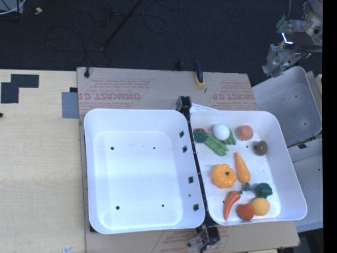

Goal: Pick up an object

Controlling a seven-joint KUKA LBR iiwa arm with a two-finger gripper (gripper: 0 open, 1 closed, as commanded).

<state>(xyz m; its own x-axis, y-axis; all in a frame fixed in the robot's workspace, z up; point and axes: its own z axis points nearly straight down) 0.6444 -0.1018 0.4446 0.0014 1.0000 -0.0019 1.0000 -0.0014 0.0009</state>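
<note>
1. My jaws hang above the counter's far right corner, well apart from the toys; I cannot tell their state.
2. Approach step: the pumpkin sits mid right bin; I must descend there.

Toy vegetables in right bin
</note>
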